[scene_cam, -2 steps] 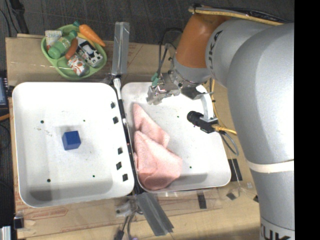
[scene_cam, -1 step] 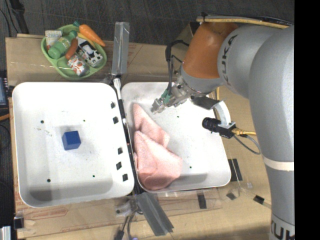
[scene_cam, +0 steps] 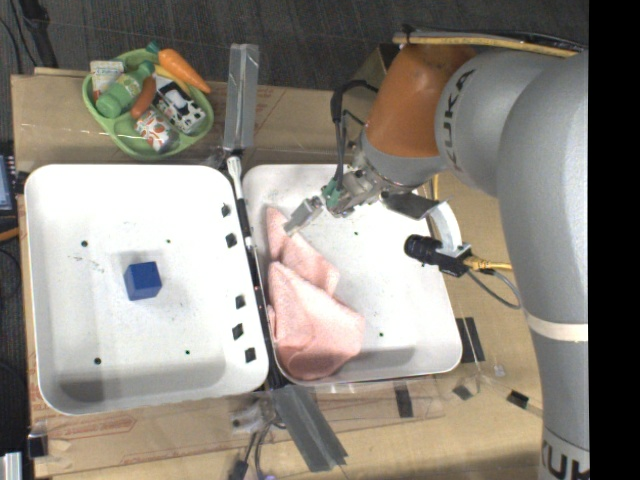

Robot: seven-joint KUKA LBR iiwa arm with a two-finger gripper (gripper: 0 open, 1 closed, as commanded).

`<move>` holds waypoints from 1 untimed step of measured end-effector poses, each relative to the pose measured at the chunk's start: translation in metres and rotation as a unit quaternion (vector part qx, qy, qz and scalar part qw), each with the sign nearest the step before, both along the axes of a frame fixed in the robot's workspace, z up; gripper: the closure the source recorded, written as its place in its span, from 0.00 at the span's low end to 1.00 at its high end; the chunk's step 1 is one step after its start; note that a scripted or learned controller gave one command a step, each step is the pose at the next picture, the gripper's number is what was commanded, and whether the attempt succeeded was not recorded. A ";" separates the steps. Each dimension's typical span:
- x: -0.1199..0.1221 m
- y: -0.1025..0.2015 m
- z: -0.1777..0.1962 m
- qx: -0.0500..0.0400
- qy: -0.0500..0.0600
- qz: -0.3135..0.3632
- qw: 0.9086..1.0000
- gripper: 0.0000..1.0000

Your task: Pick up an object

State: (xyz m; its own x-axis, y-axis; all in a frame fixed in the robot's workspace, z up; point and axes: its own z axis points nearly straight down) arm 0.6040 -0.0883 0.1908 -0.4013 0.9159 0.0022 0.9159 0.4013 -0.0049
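Cloth (scene_cam: 305,308), pink, crumpled along left side of right bin (scene_cam: 420,298), centre frame. We figure soft, light, floppy; pinch raised fold near top. Gripper (scene_cam: 312,208) just above its upper end, fingers narrow, nothing between.

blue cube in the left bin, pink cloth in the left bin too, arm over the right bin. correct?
Not quite. The pink cloth lies in the right bin, against its left wall, not the left one. The camera view shows it. The rest holds: the blue cube sits in the left bin, and the gripper is over the right bin.
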 end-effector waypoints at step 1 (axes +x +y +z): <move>-0.020 -0.036 -0.099 0.000 -0.001 0.015 1.000 0.00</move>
State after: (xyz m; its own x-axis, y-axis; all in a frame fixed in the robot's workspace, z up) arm 0.5841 -0.1239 0.0915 -0.4294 0.9031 0.0015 0.9031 0.4294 -0.0023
